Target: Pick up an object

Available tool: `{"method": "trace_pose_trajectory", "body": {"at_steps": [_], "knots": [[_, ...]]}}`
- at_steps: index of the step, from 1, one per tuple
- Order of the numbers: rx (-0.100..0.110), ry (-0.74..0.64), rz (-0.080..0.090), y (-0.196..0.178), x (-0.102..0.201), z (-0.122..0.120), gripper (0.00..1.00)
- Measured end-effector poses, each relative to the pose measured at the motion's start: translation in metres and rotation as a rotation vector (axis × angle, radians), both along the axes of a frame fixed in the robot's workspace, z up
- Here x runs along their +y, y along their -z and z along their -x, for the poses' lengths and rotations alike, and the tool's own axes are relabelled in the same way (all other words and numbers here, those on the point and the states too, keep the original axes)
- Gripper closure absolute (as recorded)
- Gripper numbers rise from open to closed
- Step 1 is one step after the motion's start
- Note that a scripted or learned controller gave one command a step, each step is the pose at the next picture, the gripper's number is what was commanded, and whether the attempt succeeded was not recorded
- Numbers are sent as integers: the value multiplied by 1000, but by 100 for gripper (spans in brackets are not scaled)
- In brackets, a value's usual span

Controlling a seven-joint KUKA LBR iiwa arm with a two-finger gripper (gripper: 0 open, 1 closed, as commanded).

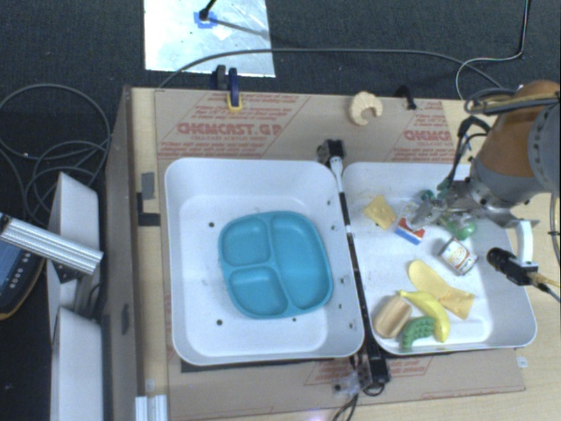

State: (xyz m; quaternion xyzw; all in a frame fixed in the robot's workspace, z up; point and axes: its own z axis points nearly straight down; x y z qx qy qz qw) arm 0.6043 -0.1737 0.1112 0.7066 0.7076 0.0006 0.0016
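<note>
Here, my gripper [431, 202] is low in the right white bin [508, 323]; finger state unreadable. Risk: crowded small red-and-blue piece [408, 229] and yellow wedge [380, 211] deflect the grasp.

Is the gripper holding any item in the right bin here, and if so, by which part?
Cannot be told. The gripper is low in the right bin among small items near the red-and-blue piece, but its tips are too small and cluttered to read.

We see a blue plate [275, 264] in the left bin [193, 191] and a banana [429, 309] (yellow) in the right bin [508, 323].
</note>
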Motion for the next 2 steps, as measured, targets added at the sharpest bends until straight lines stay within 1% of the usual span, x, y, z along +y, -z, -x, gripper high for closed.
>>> {"method": "trace_pose_trajectory", "body": {"at_steps": [1, 2], "knots": [[18, 1, -13, 22, -2, -42, 0], [43, 13, -2, 24, 12, -56, 0]]}}
